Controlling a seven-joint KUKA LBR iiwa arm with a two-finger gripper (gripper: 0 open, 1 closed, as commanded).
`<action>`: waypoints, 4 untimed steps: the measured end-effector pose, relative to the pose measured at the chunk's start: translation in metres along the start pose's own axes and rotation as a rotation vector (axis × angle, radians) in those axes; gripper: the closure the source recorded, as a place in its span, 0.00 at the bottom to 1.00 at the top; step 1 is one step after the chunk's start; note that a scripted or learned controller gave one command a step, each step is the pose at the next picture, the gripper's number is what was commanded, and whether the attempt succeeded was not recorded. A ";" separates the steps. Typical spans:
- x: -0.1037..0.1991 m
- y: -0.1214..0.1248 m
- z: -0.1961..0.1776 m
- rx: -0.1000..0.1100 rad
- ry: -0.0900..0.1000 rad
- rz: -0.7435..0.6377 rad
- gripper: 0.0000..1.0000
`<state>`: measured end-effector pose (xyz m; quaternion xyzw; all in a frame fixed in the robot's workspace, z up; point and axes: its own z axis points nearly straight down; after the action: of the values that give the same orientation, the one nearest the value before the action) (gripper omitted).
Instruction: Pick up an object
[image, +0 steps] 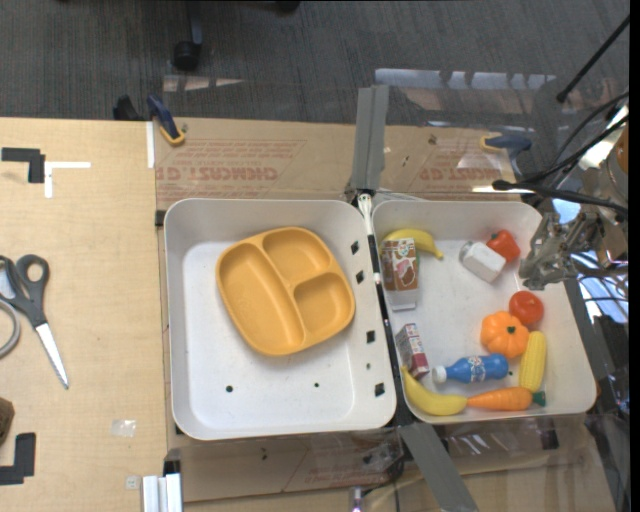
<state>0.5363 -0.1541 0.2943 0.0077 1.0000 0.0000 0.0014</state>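
My gripper (541, 262) hangs over the right edge of the right bin (450, 300), just above a red tomato (526, 307) and to the right of a white and red block (488, 256). Nothing shows in its grasp. Below the tomato lie an orange pumpkin (503, 335), a corn cob (533, 360), a blue bottle (474, 371), a carrot (499, 400) and a banana (431, 395). Along the bin's left side sit a second banana (415, 240), a brown carton (400, 265) and a small pink carton (412, 350).
The left bin (200, 380) holds a yellow divided plate (287, 290). Scissors (36, 315) lie on the wooden bench at far left. Cables and metal frame parts crowd the area right of the right bin.
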 end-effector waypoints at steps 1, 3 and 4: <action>0.001 0.026 0.171 0.000 0.001 -0.104 1.00; 0.022 -0.044 0.188 0.001 -0.003 -0.111 1.00; 0.022 -0.044 0.188 0.001 -0.003 -0.111 0.00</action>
<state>0.5139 -0.1974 0.1064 -0.0480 0.9988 -0.0006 0.0030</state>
